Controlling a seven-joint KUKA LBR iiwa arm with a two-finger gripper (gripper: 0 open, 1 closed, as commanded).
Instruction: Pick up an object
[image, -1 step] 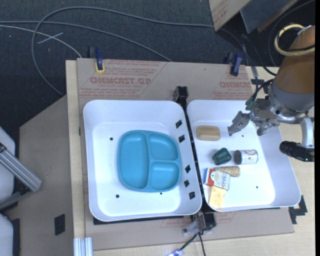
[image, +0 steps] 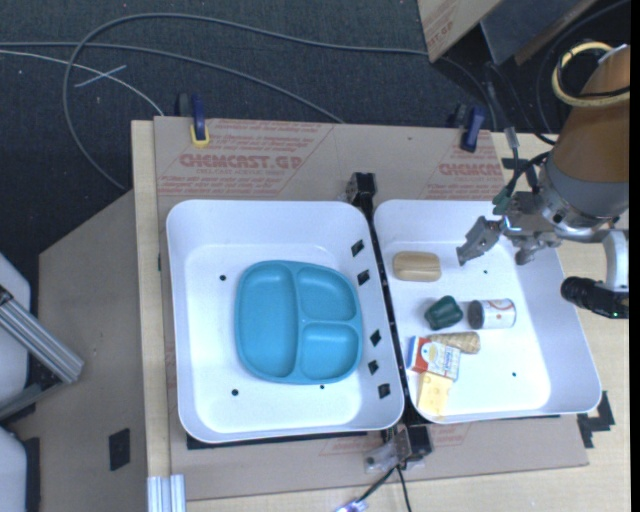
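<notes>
Pincer (image: 503, 240) (spread) above right bin (image: 560, 330)

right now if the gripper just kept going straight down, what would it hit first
Most likely bare floor of the right bin. The gripper hangs over its upper part, apart from the tan block to its left. Depth is hard to judge from this slant.

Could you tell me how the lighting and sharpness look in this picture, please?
Camera view: light is even and bright; the right bin nearly washes out, with faint shadows under the bun and can; the blue plate is crisp; the hand is slightly soft.
</notes>
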